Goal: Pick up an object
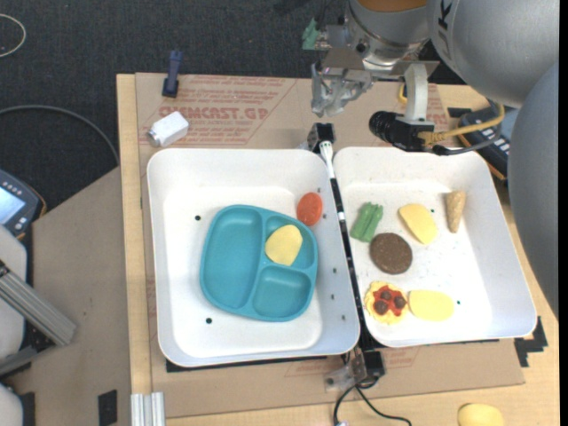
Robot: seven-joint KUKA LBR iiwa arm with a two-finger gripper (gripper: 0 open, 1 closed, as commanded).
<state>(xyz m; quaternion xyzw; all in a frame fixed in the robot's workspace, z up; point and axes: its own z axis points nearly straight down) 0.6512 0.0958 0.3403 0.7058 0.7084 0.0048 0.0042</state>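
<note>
The gripper (336,98) hangs above the desk (240,118) behind both bins, holding nothing; its opening cannot be determined. The nearest candidate, the green toy vegetable (366,221), lies in the right bin (497,313), toward the camera, long axis roughly front-to-back.

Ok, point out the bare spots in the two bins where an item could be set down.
Left bin: bare floor along its left wall, beside the blue tray, and a strip across the top above the tray and the orange-red piece. Right bin: bare in the top band above the green piece and yellow piece, and down the right side. Its lower-left corner is crowded.
</note>
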